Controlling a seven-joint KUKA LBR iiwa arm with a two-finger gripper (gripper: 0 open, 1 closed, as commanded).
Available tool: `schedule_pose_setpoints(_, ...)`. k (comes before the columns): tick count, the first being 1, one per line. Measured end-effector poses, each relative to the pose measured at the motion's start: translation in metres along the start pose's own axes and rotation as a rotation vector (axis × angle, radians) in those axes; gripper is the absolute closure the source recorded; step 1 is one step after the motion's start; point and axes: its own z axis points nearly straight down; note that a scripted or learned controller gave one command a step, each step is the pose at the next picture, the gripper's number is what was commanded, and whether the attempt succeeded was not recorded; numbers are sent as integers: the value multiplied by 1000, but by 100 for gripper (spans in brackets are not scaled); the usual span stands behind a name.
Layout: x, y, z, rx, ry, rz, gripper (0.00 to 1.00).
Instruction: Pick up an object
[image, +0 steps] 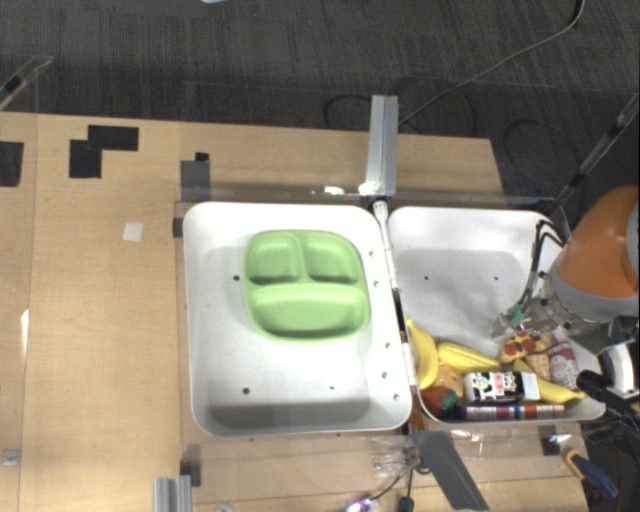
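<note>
Tool (522, 322), state I cannot tell, hangs over a yellow banana (455, 358).

A single camera sits fixed above the bench (90, 330), looking down at a slant toward twelve o'clock, far enough back to frame both white bins: the left bin (200, 300) near centre, the right bin (460, 240) toward three o'clock.

Arm (600, 255) cut off at 3 o'clock edge; its wrist hides the small items (530, 345) beneath, unidentifiable.
</note>
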Motion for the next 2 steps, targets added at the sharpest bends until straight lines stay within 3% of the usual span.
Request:
schedule_pose_setpoints(1, 44, -18, -14, -5, -3, -367, 100)
schedule_pose_setpoints(2, 10, -5, 0, 3, 6, -16, 100)
